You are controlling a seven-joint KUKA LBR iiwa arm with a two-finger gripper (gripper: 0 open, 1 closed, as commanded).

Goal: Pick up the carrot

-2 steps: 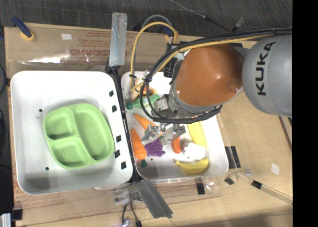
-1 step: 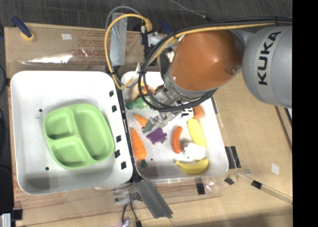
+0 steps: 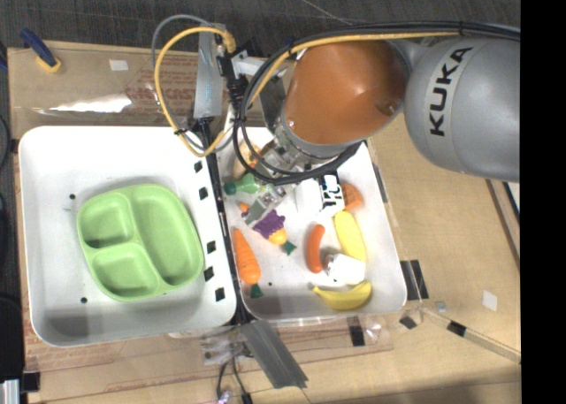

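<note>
Claw (image 3: 262, 206) hangs low in the right bin (image 3: 389, 243); whether it is clenched or released, I cannot tell. Grapes (image 3: 270, 224) lie just below it, and the carrot (image 3: 246, 258) lies farther down-left, untouched.

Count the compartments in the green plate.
3. The green plate lies in the left bin. One compartment sits at its upper left, one at its upper right, one along the bottom. None looks hidden.
</note>
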